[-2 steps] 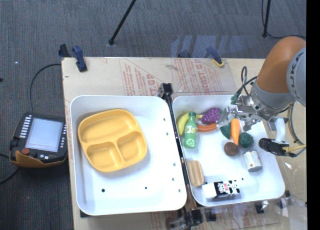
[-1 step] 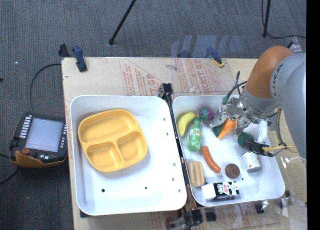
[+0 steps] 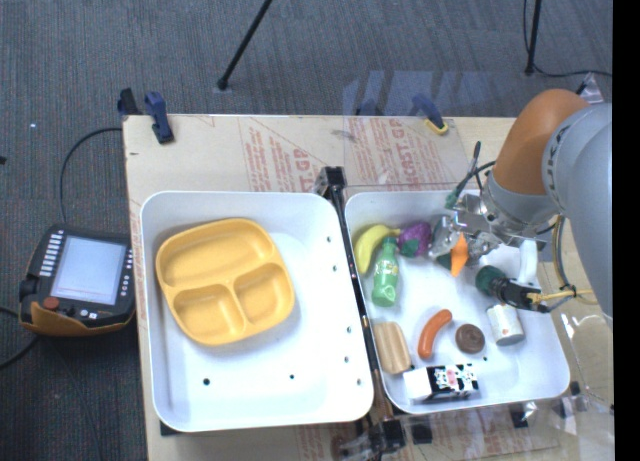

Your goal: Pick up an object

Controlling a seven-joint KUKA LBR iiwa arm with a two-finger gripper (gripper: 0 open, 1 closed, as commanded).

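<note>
A small black-and-white carton (image 3: 446, 380) is seen at the near edge of the right bin (image 3: 525, 374). Just left of it a loaf of bread (image 3: 392, 346) is laid along the bin's left wall. Beyond the carton a sausage (image 3: 434, 333), a brown disc (image 3: 470, 338) and a white cylinder (image 3: 504, 324) are spread in a row, close together but apart.

Farther back, a banana (image 3: 369, 245) and a green bottle (image 3: 385, 279) are found touching at the left wall, with a purple piece (image 3: 415, 239) just right of the banana. The hand (image 3: 468, 234) is lowered at the far right of this bin, and an orange carrot (image 3: 459, 257) is seen right at its tip, tilted. Whether the carrot is gripped or merely touched cannot be told, nor how far the hand is opened, since the metal parts there are crowded and small. The purple piece is placed just beside the hand.

The right wall of the bin is partly covered by the arm (image 3: 560, 164).

In the left bin (image 3: 250, 384) a yellow divided plate (image 3: 225, 279) is set. Both bins are carried by the worktop (image 3: 250, 149).
</note>
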